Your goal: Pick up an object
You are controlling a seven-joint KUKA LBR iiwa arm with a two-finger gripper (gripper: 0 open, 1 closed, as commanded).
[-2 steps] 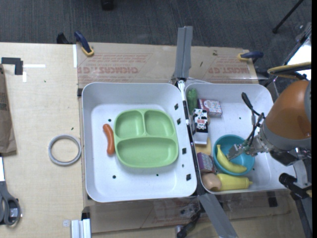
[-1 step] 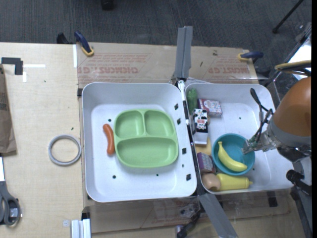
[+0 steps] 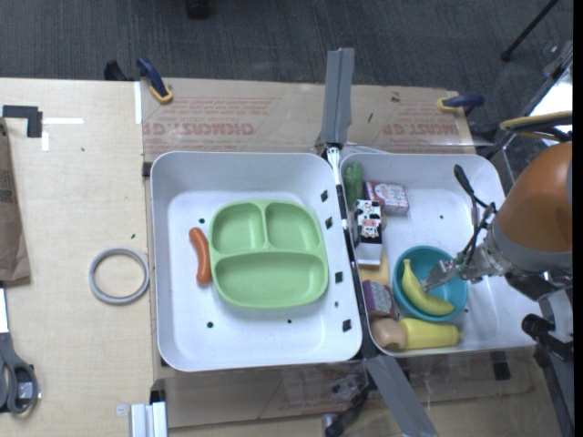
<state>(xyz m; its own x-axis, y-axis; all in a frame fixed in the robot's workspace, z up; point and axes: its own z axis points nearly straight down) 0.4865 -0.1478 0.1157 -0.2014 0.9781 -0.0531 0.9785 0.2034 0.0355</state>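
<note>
In the right bin (image 3: 474, 326), a blue bowl (image 3: 412, 264) holds a banana (image 3: 419, 291). My gripper (image 3: 449, 271) reaches in from the right and sits low at the bowl's right rim, just beside the banana. The grey wrist with its orange band (image 3: 547, 198) hangs above the bin's right side. Nothing visibly hangs from the gripper. In front of the bowl lie a yellow object (image 3: 430, 334) and a tan rounded one (image 3: 387, 334).
The right bin's left side holds a purple packet (image 3: 375, 297), a white patterned box (image 3: 368, 222), a pinkish box (image 3: 388, 196), a green item (image 3: 352, 175) and a dark utensil (image 3: 465, 185). The left bin (image 3: 173, 317) bears a green divided plate (image 3: 269, 253) and an orange sausage (image 3: 199, 255). A grey ring (image 3: 118, 274) lies on the bench.
</note>
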